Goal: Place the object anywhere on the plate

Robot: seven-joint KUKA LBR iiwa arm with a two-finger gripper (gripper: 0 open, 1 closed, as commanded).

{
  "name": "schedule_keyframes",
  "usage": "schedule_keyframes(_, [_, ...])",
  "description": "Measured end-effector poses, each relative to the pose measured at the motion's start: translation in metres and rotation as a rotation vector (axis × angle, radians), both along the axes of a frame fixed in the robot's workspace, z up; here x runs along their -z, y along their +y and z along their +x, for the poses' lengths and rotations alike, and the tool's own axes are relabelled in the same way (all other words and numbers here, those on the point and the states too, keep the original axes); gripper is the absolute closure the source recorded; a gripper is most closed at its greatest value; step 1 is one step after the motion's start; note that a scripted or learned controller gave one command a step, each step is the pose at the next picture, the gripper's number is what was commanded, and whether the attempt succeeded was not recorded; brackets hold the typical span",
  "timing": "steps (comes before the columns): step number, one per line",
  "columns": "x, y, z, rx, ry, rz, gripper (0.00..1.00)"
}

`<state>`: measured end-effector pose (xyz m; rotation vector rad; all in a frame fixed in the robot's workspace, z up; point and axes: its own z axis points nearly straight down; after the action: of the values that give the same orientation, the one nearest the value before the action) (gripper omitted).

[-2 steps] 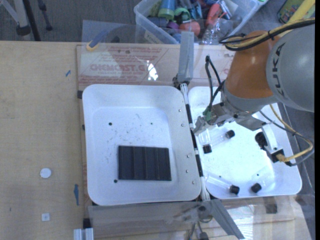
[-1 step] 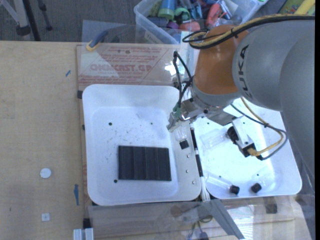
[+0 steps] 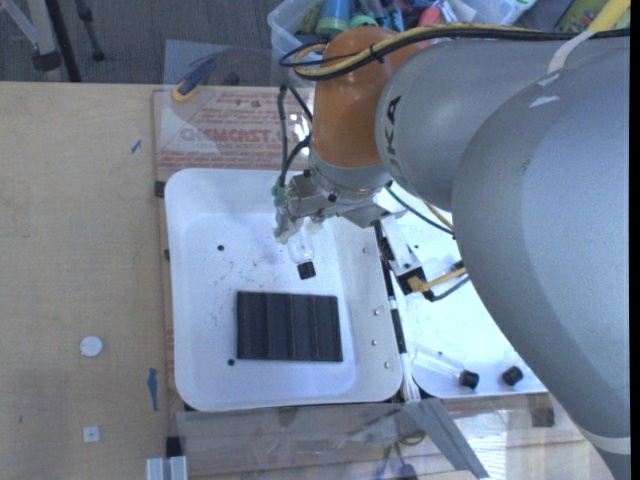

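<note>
The big grey robot arm with the orange band (image 3: 480, 138) eats up the whole right side and upper middle of the frame, reaching in toward the centre. Under it, the shallow white plastic bin on the left (image 3: 200, 218) sits in the middle of the frame on the pale wooden bench (image 3: 70, 218), and the second white bin (image 3: 470, 338) peeks out at lower right, mostly covered by the arm.

In the lower part of the left bin lies a dark grey ribbed rectangular plate (image 3: 289, 326), flat, with ridges running top to bottom.

The small two-finger gripper (image 3: 298, 240) hangs over the upper-middle of the left bin, just above the plate's top edge in the picture. Honestly can't tell how far its fingers are apart. There's a small dark block-like object (image 3: 306, 269) right at the tip, looks like it might be pinched there, but it's too tiny to be sure. It sits just above the plate in the frame, not on it.

Two little black bits (image 3: 490, 377) lie in the right bin at lower right.
</note>
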<state>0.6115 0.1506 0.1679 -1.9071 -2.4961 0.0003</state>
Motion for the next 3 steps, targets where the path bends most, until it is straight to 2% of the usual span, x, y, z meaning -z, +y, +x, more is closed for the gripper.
schedule_keyframes(1, [-0.064, 0.057, -0.069, -0.019, 0.002, 0.000, 1.00])
schedule_keyframes(2, [-0.005, 0.058, -0.018, -0.204, -0.002, 0.000, 1.00])
schedule_keyframes(3, [-0.044, 0.062, -0.058, -0.498, 0.001, 0.001, 1.00])
